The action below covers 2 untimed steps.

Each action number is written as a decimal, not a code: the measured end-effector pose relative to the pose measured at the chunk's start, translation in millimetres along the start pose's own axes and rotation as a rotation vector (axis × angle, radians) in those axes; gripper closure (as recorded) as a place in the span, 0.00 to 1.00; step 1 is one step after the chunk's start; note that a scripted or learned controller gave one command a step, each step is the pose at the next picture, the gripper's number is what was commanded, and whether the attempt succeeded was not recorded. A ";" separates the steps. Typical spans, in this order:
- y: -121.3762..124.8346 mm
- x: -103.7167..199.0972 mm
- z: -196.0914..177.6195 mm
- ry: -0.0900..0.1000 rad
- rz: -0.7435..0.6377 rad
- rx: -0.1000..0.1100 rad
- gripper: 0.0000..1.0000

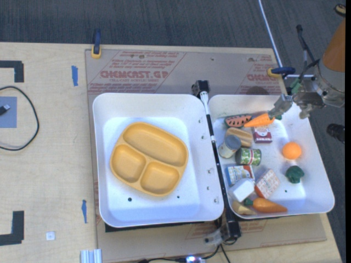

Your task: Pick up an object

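Note:
My gripper (292, 109) hovers over the back edge of the right bin (321, 186), its two fingers spread apart with nothing between them. An orange carrot (256, 121) lies just left of the left finger (279, 108), its tip close to that finger. Beside the carrot lies a watermelon slice (237, 120), with a small red box (263, 136) below them. An orange ball (292, 150) and a green broccoli piece (295, 173) sit near the right wall. A green can (249, 156), a grey can (231, 144) and a second carrot (269, 205) lie further forward.
The left bin (109, 196) holds a yellow divided plate (149, 158). Several white and blue packages (253, 182) crowd the front of the right bin. A black divider (211, 130) runs between the bins. A thin cable (266, 21) slants down at the back right.

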State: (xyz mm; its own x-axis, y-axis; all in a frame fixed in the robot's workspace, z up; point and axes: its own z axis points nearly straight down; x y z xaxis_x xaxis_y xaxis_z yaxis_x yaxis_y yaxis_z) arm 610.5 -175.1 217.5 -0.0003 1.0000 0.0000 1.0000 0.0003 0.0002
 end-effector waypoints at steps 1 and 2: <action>16.7 1.6 131.2 -0.002 -0.002 -0.004 0.00; 17.1 1.8 121.3 -0.002 -0.002 -0.006 1.00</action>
State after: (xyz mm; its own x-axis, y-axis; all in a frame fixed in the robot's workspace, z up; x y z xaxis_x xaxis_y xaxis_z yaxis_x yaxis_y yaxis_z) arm 627.7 -173.3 96.2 -0.0026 1.0000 -0.0020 1.0000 0.0026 0.0061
